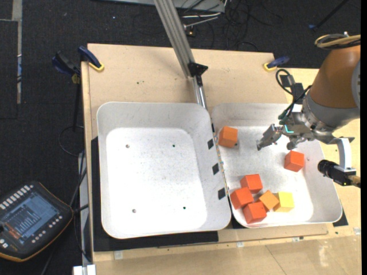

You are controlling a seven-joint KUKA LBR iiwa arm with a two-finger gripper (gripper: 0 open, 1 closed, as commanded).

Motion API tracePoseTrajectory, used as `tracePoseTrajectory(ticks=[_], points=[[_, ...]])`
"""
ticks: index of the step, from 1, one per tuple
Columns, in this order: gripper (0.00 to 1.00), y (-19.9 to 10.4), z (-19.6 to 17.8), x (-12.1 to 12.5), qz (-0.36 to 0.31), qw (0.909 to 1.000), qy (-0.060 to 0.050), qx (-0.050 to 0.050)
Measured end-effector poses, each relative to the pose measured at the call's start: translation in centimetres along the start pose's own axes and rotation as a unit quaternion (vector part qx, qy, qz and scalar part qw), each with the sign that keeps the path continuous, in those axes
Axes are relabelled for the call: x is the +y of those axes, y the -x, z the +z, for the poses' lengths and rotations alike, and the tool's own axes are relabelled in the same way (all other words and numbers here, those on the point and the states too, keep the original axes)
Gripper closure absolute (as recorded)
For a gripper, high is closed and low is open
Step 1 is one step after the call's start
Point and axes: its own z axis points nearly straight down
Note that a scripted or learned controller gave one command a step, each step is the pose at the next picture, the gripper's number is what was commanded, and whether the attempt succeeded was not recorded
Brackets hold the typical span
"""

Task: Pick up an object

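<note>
Spanning the middle of the view, wooden bench (149, 73), tan, bearing two shallow white bins side by side.
Left bin (114, 171): white, speckled, rounded corners.
Right bin (321, 202): white, holding six blocks.
Arm (338, 79): grey with an orange band, reaching in from the right over the right bin's far right part.
Aluminium post (172, 27): slanting from the top of the view down to the seam between the bins.
Teach pendant (26, 219): lower left, off the bench, on dark floor.
Gripper (274, 138): above the right bin's upper middle, fingers spread apart, nothing between them.
Orange block (229, 136): alone, upper left of the right bin, left of the gripper and apart from it.
Red-orange block (294, 161): alone, right side, just below the gripper.
Cluster, lower middle of the right bin: three red-orange blocks (251, 183), (241, 197), (255, 212), an orange block (268, 200), a yellow block (285, 200), all close together.
Blue-and-yellow clamps (89, 59), (275, 63): at the bench's far corners.
</note>
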Motion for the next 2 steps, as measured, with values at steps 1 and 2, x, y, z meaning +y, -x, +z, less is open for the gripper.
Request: tracePoseTrajectory(ticks=[1,2], points=[[0.0,-0.2,4.4,-0.3,0.0,1.0,-0.002,0.0],[0.0,0.3,9.4,-1.2,0.001,1.0,-0.002,0.0]])
